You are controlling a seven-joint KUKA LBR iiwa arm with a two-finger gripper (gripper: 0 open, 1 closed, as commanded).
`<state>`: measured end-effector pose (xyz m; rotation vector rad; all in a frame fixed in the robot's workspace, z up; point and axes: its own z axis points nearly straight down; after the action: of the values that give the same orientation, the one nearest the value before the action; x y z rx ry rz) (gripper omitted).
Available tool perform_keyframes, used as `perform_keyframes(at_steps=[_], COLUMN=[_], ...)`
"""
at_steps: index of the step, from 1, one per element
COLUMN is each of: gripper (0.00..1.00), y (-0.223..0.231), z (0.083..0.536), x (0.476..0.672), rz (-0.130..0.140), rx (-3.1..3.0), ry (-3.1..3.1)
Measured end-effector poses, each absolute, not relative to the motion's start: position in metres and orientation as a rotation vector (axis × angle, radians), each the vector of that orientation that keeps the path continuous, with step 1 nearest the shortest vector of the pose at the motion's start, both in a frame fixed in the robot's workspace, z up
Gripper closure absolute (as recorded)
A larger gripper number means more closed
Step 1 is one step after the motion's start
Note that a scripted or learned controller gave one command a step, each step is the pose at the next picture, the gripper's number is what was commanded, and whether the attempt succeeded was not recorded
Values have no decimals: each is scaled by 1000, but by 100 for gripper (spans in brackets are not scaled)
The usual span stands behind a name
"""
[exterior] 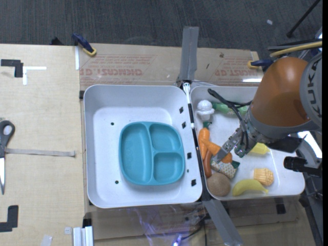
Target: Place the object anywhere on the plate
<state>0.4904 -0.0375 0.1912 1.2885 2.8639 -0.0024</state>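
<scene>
A blue divided plate [152, 152] lies in the middle of the left white bin [97, 137]. The right bin [287, 186] holds several toy foods: an orange carrot [205, 143], a white piece [205, 107], a green piece [224, 107], a brown potato [219, 184], a yellow banana [249, 187], a corn cob [263, 176] and a checkered cracker [226, 169]. My gripper [225, 154] hangs low over the left half of the right bin, just right of the carrot and above a small orange piece [227, 159]. The arm's orange band [279, 94] covers the bin's back right.
A divider with black clips [190, 137] separates the two bins. Scissors [4, 137] and tape marks lie on the wooden bench to the left. A yellow piece [260, 148] sits partly under the wrist.
</scene>
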Motion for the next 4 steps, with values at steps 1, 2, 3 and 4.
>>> perform_keyframes(at_steps=[1,2,3,4], gripper=[100,100,0,0], y=[60,137,137,137], z=[230,219,219,219], x=[523,520,520,520], rz=[0,-5,-5,-5], rx=[1315,1922,1922,1922], ry=[2850,2485,2484,2484])
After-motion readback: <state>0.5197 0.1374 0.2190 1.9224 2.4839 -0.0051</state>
